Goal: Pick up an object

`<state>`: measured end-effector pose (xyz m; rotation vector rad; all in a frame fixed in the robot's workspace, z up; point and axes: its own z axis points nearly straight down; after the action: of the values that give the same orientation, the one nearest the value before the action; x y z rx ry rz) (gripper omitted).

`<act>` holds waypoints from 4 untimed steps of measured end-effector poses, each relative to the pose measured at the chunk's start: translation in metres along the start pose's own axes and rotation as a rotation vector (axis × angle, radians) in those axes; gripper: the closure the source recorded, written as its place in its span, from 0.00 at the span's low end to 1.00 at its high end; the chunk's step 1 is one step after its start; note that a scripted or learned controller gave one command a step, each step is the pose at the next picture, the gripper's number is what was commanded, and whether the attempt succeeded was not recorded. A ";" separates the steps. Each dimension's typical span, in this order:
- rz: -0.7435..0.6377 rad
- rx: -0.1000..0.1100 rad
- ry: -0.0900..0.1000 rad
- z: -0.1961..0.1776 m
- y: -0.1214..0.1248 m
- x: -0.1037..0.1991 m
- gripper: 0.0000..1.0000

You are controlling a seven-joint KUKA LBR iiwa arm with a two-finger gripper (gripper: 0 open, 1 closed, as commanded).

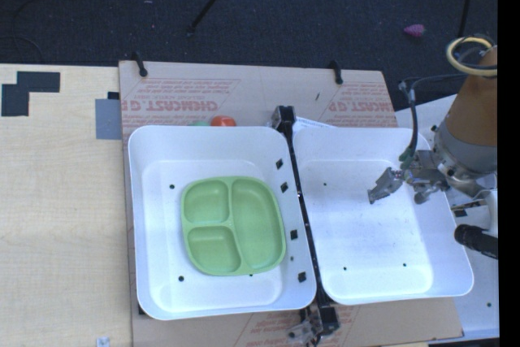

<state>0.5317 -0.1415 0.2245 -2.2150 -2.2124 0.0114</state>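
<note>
1. The jaws (388, 185) hang over the right bin (382, 288), near its right wall, at the end of the grey arm (471, 126) that reaches in from the right. Whether they are released or clenched cannot be told — they read only as a small dark metal cluster.
2. The only pickable object plainly seen is the green tray (233, 225) — it lies flat on the floor of the left bin (154, 256), well apart from the jaws, across the black divider (299, 215) between the bins.
3. The tray's long axis runs roughly from near edge to far edge of the bin.
4. It is a rounded, three-compartment plate of smooth plastic with shallow raised rims. The bins are glossy white, and the worktop (57, 240) is pale wood.
5. A small orange thing (223, 122) peeks from behind the left bin's far wall.
</note>
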 end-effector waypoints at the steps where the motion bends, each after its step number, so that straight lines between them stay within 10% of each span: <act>1: -0.001 -0.009 -0.001 -0.005 0.002 0.000 0.00; 4: 0.001 -0.011 -0.002 0.138 0.005 0.011 0.00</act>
<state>0.5345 -0.1302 0.0868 -2.2220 -2.2180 0.0012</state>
